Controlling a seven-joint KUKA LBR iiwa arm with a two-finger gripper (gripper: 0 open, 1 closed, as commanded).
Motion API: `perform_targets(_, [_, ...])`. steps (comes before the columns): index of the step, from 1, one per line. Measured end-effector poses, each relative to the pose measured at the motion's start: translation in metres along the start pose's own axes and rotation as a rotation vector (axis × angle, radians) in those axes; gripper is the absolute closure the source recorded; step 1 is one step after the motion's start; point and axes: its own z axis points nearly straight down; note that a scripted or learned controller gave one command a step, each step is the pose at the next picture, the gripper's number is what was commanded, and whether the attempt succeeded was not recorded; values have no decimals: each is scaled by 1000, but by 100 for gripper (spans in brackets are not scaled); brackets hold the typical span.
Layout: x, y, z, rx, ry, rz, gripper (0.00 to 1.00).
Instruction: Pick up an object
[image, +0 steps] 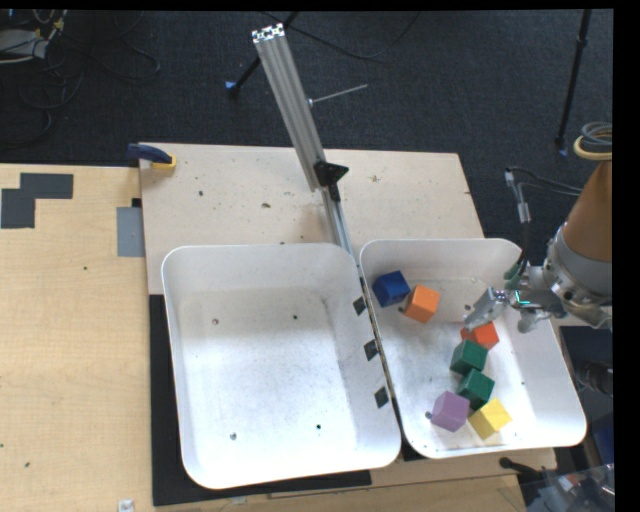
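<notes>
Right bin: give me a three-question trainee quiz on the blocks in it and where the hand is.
1. True or false: the blue block touches the yellow block.
2. Which block lies nearest the hand? A purple block, B red block, C blue block.
3. Fill in: the two green blocks lie in the ___ bin.

Key: 1 false; 2 B; 3 right.
</notes>
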Motion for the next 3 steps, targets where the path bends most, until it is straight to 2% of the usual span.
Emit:
perform_targets(1, [-4,-9,49,5,1,-2,0])
perform_targets(3, [-4,-6,146,1,-1,0,0])
